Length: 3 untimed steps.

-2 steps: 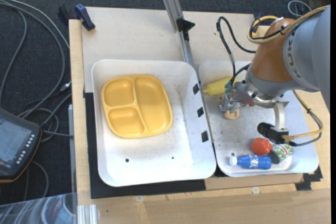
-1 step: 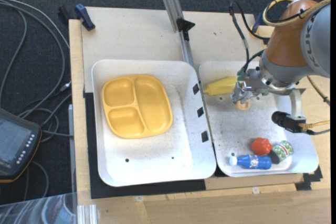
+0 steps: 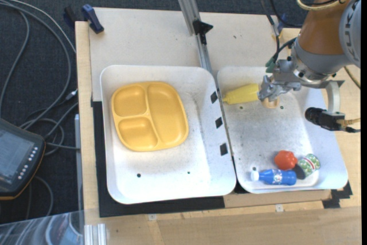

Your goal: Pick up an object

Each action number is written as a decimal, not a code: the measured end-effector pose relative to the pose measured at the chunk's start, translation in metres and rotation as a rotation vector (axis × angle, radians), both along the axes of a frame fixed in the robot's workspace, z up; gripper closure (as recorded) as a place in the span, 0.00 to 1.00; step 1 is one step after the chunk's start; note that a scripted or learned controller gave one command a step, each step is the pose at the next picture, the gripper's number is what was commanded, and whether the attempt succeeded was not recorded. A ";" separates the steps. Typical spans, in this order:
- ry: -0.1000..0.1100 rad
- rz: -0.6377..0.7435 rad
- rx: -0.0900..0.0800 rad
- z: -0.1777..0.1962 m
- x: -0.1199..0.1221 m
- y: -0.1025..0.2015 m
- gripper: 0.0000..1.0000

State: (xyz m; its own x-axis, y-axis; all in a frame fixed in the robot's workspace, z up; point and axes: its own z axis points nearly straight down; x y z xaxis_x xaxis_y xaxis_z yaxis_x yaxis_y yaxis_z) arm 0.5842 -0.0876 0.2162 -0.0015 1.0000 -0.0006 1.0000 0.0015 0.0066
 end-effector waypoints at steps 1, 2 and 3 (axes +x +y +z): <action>-0.001 0.001 0.000 0.055 0.010 0.006 1.00; 0.008 0.005 0.004 0.058 -0.001 0.059 1.00; 0.011 0.005 0.003 0.040 -0.019 0.110 1.00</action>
